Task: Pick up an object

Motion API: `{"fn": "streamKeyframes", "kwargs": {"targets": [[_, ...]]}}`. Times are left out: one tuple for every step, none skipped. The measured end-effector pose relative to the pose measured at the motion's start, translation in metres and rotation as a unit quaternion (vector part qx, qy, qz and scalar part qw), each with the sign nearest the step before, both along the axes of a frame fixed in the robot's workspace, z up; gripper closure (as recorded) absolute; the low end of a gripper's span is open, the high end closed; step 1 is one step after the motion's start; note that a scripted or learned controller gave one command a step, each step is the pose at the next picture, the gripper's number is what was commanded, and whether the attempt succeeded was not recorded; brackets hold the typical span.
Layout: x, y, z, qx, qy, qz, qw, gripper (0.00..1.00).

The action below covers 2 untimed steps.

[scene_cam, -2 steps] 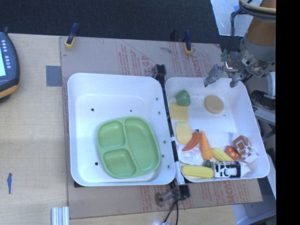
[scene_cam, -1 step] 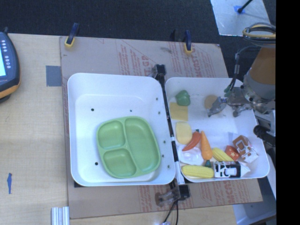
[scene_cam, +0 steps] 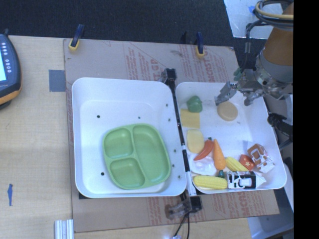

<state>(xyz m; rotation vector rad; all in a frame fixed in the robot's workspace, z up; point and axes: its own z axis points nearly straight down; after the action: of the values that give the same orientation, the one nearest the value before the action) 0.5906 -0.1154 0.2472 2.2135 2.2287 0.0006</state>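
A smooth, pale round disc [scene_cam: 228, 112] lies flat in the far part of the right bin [scene_cam: 259, 117], just below the gripper [scene_cam: 236, 96], whose metal fingers [scene_cam: 222, 94] are spread wide with nothing between them. Bare white floor surrounds the disc; a green lump [scene_cam: 194, 103] and yellow slab [scene_cam: 190, 119] sit to its left.

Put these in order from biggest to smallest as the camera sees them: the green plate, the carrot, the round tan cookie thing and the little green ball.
1. Green plate, by far the biggest.
2. Carrot.
3. Round tan piece, close to the carrot in look, so unsure.
4. Green ball, smallest.
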Motion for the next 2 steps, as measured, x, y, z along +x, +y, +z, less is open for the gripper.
{"fn": "streamKeyframes", "kwargs": {"targets": [[-0.058, -0.017, -0.065, 0.0009, 0.006, -0.003, 1.0, 0.0], [-0.084, 0.009, -0.137, 0.0012, 0.005, -0.002, 1.0, 0.0]]}}
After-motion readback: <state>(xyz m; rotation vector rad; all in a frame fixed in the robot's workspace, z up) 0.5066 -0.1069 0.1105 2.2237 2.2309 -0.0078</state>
